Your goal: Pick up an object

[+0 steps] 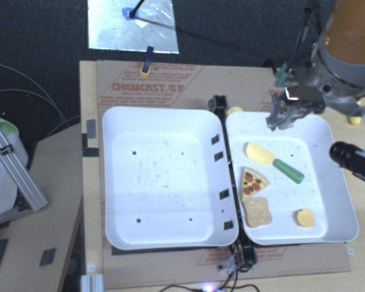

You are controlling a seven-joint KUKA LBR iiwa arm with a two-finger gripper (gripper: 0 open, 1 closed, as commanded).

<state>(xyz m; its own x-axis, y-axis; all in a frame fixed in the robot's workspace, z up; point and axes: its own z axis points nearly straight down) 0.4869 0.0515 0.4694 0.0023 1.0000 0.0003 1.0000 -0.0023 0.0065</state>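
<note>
Brown cardboard sheet point(170, 81) printed "CHEMCAST G9" is laid beneath two shallow white bins. Pizza slice toy point(252, 182), toast, yellow and green pieces are held in the right white bin point(334, 181); the grey two-finger gripper point(283, 121) is seen at its far rim, grip undeterminable.

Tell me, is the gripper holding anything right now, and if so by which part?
Nothing is held. The gripper hangs above the right bin's far edge, apart from the toy foods lying in it.

The right bin point(337, 181) holds a pizza slice point(253, 182) above a bread slice point(257, 212), with the claw point(282, 119) over its far edge, beside the left bin point(115, 163).
</note>
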